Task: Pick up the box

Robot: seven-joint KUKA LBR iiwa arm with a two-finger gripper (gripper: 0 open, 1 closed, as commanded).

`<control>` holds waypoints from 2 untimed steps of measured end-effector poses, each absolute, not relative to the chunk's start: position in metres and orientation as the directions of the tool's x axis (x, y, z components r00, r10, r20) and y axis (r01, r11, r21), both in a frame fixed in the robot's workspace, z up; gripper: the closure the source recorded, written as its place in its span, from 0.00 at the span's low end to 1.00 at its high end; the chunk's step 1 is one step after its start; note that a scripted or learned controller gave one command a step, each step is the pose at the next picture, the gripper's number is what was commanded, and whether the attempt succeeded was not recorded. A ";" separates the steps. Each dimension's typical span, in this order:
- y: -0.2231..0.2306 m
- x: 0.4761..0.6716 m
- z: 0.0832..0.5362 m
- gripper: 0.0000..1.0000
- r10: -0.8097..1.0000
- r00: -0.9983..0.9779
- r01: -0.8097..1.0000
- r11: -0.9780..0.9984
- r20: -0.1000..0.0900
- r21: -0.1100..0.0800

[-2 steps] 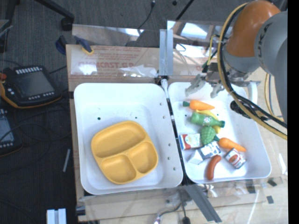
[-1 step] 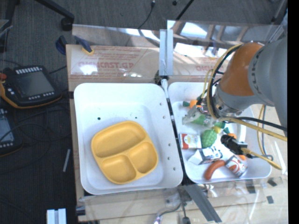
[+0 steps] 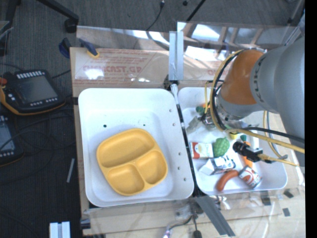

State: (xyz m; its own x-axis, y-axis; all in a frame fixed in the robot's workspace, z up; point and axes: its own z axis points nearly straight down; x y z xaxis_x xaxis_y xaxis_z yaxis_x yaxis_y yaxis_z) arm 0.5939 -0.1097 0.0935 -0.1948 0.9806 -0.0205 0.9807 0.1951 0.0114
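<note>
A small red and white box (image 3: 200, 149) lies flat in the right bin (image 3: 277, 182), near its left wall. Just right of it sits a green lumpy toy (image 3: 221, 146). Below them lies a white carton with dark print (image 3: 221, 164). My gripper (image 3: 207, 115) hangs over the upper left part of the right bin, under the grey and orange wrist (image 3: 243, 81). It is above and apart from the box, with the wrist hiding most of it. Nothing shows held in it.
An orange sausage toy (image 3: 226, 179) and a small can (image 3: 249, 177) lie near the right bin's front edge. A yellow divided plate (image 3: 131, 160) sits in the left bin (image 3: 99, 108). A small green item (image 3: 200, 109) shows beside the gripper.
</note>
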 end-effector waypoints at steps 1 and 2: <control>-0.115 0.666 0.091 0.00 0.978 0.207 0.978 -0.207 -0.010 -0.014; -0.113 0.665 0.091 0.00 0.973 0.231 0.973 -0.231 -0.015 -0.011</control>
